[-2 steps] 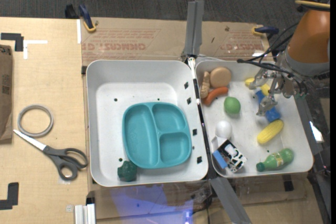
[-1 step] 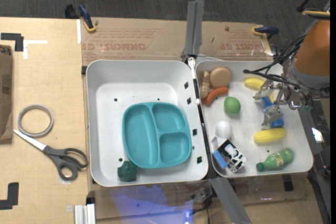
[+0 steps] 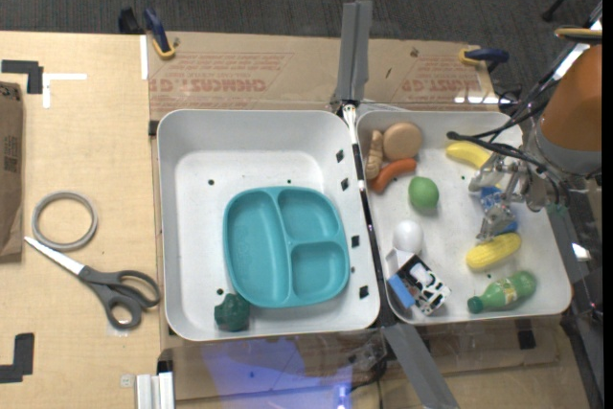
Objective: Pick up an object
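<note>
My gripper (image 3: 500,206) hangs low over the right part of the right bin (image 3: 551,302), reaching in from the right under the orange band. Just below it lies a yellow corn cob (image 3: 493,251), and a small blue thing (image 3: 490,200) shows at the gripper. A yellow banana (image 3: 467,154) lies just behind it. A green bottle (image 3: 503,292) rests at the bin's front right. Further left are a green ball (image 3: 423,193), a white ball (image 3: 408,235), an orange sausage shape (image 3: 394,172), a brown lump (image 3: 402,139) and a blue, white and black toy (image 3: 418,285).
The left bin (image 3: 182,206) holds a teal divided plate (image 3: 287,244) and a dark green object (image 3: 232,312) at its front. On the bench to the left lie scissors (image 3: 105,284) and a tape roll (image 3: 64,218). Cables run beside the arm at the right.
</note>
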Action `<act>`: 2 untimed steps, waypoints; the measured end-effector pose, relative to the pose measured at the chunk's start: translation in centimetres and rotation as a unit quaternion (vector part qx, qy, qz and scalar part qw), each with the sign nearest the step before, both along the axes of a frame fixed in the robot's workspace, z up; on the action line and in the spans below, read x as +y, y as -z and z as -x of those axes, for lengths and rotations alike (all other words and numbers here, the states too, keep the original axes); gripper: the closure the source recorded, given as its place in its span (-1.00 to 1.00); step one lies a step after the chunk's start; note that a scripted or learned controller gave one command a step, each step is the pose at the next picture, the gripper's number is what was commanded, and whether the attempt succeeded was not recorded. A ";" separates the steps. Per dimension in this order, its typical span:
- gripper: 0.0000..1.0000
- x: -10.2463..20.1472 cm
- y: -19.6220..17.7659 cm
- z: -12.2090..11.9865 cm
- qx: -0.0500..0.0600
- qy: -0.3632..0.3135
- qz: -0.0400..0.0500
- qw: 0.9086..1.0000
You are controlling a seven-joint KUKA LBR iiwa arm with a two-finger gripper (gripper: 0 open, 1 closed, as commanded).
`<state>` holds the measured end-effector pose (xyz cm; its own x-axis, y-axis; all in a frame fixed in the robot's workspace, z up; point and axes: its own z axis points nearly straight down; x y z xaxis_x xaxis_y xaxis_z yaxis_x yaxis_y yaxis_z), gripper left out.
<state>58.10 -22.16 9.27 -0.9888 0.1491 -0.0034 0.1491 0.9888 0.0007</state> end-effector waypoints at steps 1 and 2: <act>-1.00 0.8 0.0 -2.9 -0.001 0.007 0.000 1.000; -1.00 0.8 0.0 -2.9 -0.001 -0.007 0.001 1.000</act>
<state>61.04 -21.37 9.30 -0.9908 0.1355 -0.0047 0.1355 0.9908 -0.0009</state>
